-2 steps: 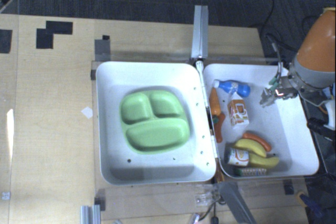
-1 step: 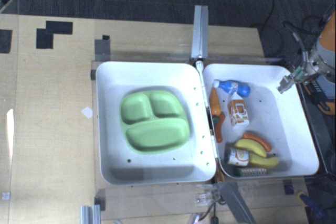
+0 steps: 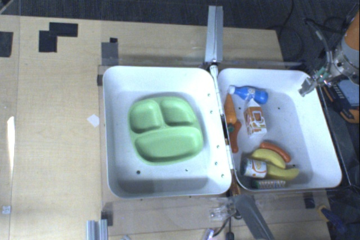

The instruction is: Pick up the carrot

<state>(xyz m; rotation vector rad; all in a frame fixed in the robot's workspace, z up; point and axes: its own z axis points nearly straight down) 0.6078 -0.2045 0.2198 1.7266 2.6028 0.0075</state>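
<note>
I see the carrot (image 3: 231, 122) lying lengthwise along the left wall of the right bin (image 3: 315, 137), right up against the divider between the two bins. It runs top to bottom, narrow end toward the bottom. The gripper (image 3: 311, 82) sits at the upper right corner of that same bin, over the rim, well apart from the carrot, with the whole bin floor between them. I can't tell how the fingers stand; too small and blurred, and I see nothing held there. Next to the carrot: a blue-capped bottle (image 3: 247, 94) near its top end and a small carton (image 3: 256, 121) just beside it. A banana (image 3: 274, 160) sits lower right of it. A green divided plate (image 3: 166, 128) is in the left bin (image 3: 112, 132).
</note>
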